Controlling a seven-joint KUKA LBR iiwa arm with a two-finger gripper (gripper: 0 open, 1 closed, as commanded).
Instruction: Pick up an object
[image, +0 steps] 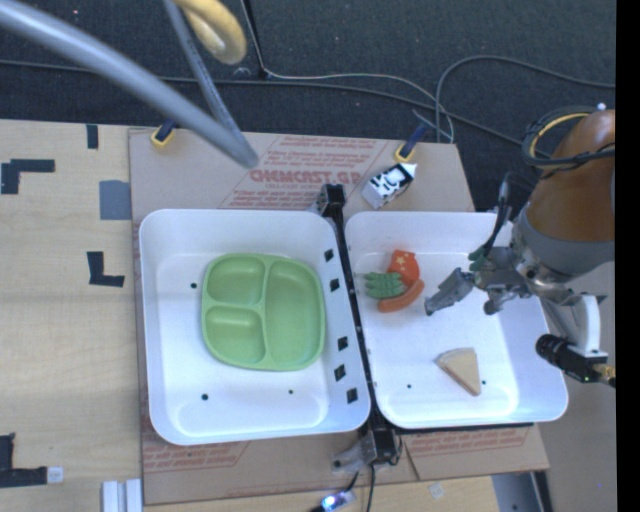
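In the right bin (520, 400) an orange carrot toy with a green leafy top (396, 282) lies near the left wall. A tan wedge-shaped piece (461, 370) rests nearer the bin's front. My gripper (463, 303) hangs over the middle of this bin, just right of the carrot and above the wedge. Its two fingers are spread apart and open, with nothing between them. The left fingertip (436, 303) comes close to the carrot's right end.
The left bin (160, 400) holds a green divided plate (265, 310). A black divider strip (345, 310) runs between the bins. A small black-and-white item (388, 181) sits on the cardboard behind the right bin. Cables cross the dark floor at the back.
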